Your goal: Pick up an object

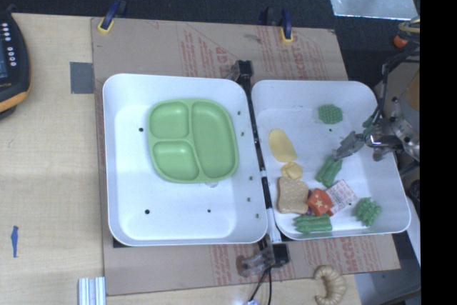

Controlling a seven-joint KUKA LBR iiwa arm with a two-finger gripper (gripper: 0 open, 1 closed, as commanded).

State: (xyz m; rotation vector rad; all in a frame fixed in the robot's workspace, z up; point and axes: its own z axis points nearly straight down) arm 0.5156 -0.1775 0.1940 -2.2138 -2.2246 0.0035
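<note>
One green piece (pixel 328 171) just below gripper (pixel 349 145).

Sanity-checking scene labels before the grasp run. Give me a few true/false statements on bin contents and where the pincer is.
1. The green divided plate lies in the left bin. True.
2. The plate has two compartments. False: three.
3. The pincer is over the right bin. True.
4. The toast slice is in the left bin. False: it lies in the right bin, beside the red item.
5. A round green piece sits near the right bin's far edge. True.
</note>
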